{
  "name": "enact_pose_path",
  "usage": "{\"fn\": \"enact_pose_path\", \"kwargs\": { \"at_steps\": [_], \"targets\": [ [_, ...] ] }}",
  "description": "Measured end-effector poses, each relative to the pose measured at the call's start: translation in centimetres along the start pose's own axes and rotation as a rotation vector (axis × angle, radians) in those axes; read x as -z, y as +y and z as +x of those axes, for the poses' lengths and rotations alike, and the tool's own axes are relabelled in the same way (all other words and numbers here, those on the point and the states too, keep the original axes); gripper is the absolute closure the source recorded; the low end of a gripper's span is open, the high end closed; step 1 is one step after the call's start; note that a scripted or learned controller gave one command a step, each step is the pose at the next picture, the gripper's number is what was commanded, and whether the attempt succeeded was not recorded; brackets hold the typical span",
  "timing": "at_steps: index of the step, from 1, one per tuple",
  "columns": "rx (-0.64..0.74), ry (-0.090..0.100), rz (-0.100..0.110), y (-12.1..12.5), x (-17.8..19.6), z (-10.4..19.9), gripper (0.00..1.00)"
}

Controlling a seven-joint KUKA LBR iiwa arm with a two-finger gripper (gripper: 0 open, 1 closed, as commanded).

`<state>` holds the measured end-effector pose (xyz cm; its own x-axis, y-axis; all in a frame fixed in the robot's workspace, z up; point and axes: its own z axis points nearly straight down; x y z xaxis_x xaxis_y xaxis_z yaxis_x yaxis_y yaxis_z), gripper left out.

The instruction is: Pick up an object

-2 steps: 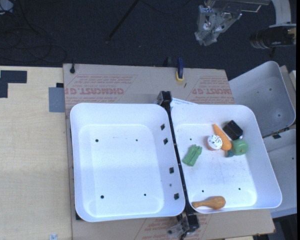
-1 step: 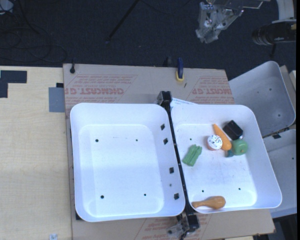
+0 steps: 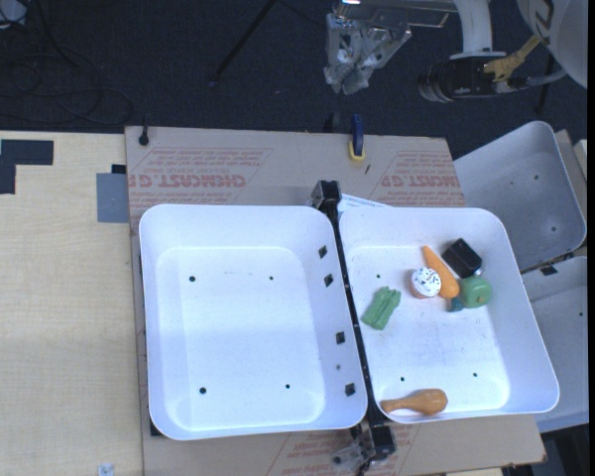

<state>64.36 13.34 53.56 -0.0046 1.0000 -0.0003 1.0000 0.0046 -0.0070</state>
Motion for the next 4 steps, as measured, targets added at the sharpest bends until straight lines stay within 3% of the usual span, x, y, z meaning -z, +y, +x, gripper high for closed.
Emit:
{"fn": "enact_pose_path", "kwargs": {
  "at_steps": [2, 4],
  "targets": [
    [0.002, 0.000, -0.003, -0.8, 0.1, 11.4, 1.00],
    [0.006, -0.003, 0.004, -0.8, 1.9, 11.4, 1.00]
  ]
}}
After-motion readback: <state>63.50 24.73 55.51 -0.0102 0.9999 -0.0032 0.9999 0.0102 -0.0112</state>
